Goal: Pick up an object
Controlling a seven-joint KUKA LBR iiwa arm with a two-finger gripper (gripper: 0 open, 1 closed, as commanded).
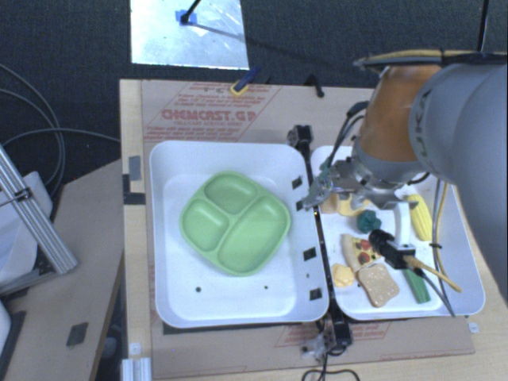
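Note:
The right bin (468, 288) holds several toy foods: a pizza slice (357, 250), a slice of bread (378, 284), a small yellow lump (343, 275), a corn cob (421, 218), a dark green piece (367, 221), a pale yellow piece (347, 206), a white piece (403, 224) and a green stick (418, 286). My gripper (316, 197) hangs low at that bin's left edge, over the divide between the two bins, just left of the pale yellow piece. I see nothing held in it. The arm covers the bin's back part.
The left bin (178, 292) holds a green divided plate (235, 222) near its middle. Black clips sit along the divide between the bins. Cardboard lies under both bins, and a shiny sheet (188, 22) lies behind the bench.

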